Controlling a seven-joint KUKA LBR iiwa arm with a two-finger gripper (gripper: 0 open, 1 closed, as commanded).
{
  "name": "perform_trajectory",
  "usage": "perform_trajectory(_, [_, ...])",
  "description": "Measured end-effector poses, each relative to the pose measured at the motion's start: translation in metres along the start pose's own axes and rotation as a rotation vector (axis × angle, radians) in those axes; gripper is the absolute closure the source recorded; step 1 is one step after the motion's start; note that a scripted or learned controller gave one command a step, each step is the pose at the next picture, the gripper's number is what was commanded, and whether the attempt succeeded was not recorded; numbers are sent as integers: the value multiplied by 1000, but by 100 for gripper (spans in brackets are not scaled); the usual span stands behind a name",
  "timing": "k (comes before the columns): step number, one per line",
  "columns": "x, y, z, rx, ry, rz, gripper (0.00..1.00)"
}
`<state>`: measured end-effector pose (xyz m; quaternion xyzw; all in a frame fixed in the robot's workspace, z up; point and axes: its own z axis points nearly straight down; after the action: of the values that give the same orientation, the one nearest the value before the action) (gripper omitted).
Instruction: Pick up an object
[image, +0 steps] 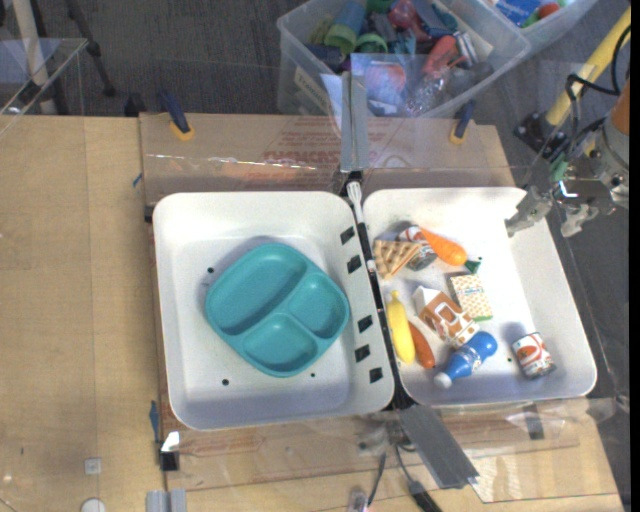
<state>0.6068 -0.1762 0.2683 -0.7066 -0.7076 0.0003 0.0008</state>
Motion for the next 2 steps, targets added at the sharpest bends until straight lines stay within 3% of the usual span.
perform_trajectory(1, [-5,47,109,1,0,-91,0])
perform_trajectory(2, [32,64,178,-12,-3,-119,0])
